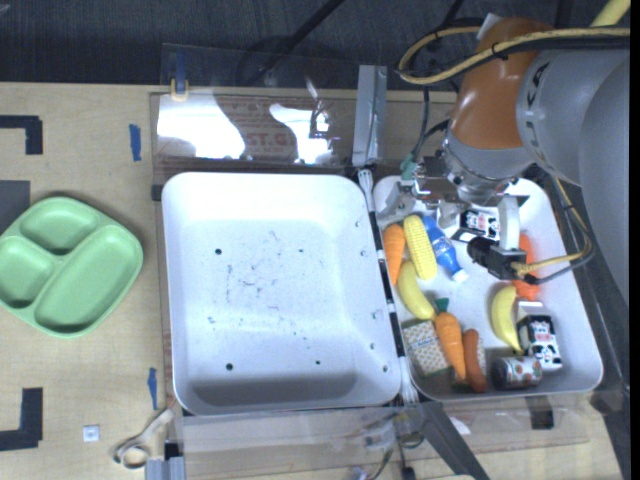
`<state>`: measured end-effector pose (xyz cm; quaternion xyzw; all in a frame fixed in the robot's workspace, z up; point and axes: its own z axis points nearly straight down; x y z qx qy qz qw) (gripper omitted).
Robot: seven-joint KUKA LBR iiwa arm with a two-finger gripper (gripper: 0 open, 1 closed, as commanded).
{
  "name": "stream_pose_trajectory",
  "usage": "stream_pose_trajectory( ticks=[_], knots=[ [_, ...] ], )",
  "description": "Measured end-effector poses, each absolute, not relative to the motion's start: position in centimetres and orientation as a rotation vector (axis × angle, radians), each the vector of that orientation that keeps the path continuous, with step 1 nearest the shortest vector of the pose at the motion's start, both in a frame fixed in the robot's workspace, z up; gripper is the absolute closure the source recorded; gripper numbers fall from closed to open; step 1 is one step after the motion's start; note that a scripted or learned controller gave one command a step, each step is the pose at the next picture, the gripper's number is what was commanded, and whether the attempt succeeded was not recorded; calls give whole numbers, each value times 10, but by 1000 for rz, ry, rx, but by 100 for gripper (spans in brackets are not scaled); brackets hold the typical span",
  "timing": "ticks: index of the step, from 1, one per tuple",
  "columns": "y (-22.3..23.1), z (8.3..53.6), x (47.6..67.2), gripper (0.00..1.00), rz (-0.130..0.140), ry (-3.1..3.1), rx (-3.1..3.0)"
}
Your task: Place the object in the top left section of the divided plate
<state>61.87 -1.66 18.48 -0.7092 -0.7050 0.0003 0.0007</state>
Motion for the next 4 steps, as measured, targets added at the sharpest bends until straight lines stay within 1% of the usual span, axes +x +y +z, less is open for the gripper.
stream_pose_trajectory(
  ticks=[1,2,3,4],
  knots=[
    [19,187,538,0,3,-1917,-2484],
    [82,210,480,0,3,-1979,-2436],
    [83,225,506,0,0,-2052,-2378],
    [137,112,552,0,4,-1821,-2557]
  ],
)
